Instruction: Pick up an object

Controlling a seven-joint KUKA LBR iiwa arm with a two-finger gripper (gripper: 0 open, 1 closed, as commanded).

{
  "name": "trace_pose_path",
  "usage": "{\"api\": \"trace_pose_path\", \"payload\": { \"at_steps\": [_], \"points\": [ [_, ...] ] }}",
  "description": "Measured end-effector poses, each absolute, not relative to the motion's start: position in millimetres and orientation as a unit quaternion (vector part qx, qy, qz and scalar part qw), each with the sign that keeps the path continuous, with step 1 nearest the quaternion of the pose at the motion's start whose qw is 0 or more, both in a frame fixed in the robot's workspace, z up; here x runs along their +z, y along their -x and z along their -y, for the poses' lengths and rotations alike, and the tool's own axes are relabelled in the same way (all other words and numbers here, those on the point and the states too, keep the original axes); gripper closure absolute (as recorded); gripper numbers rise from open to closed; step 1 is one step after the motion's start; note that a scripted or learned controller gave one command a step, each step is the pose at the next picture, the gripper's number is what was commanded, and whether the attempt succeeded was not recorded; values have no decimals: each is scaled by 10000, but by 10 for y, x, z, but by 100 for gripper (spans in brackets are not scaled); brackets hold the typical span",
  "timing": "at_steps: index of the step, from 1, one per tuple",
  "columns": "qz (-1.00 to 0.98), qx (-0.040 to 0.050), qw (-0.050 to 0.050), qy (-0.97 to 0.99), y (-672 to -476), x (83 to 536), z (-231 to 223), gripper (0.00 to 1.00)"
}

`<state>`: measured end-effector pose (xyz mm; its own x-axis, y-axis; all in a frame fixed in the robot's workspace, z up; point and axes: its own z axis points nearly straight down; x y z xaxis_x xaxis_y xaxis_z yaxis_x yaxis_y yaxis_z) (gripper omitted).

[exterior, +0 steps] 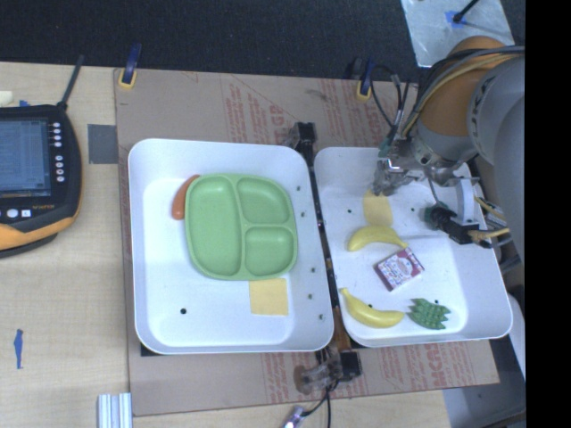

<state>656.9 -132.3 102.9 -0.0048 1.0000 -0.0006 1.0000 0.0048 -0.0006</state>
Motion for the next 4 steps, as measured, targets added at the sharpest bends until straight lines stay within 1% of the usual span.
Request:
{"api": "trace_pose_path", "payload": {
  "at_steps": [1,2,3,4],
  "points": [
    [7078,7,3,7064,-6564,1337,1812,0],
    [7078,4,-2,7064,-6363,1621,2124,0],
    [7081,2,4,7061,-6565,1793,2122,0],
    [7078,8,12,7064,-6320,1900,2119,0]
  ]
}}
